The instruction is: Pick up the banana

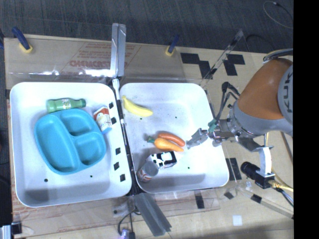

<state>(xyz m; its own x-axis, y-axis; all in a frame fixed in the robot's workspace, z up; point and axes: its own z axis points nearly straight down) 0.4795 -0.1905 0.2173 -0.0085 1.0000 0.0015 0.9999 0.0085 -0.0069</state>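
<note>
Reaching into the right bin [212, 108], the gripper [192, 142] is near the two carrots [169, 141], w/ nothing between its fingers; they look slightly parted. I judge it is the approach step. The banana [135, 108] lies at the bin's upper left, well apart. Next move: travel past the carrots, then descend. A can [148, 172] and a black-white object [164, 159] sit lower.

Just left of the gripper, in the same right bin [209, 176], two carrots [168, 141] lie side by side, with a black-and-white object [164, 159] and a tipped can [147, 171] lower left of them. Well to the gripper's left, the left bin [22, 193] holds a blue divided tray [70, 141], a green bottle [65, 104] above the tray and a small red-and-white container [103, 119] at its right edge.
</note>
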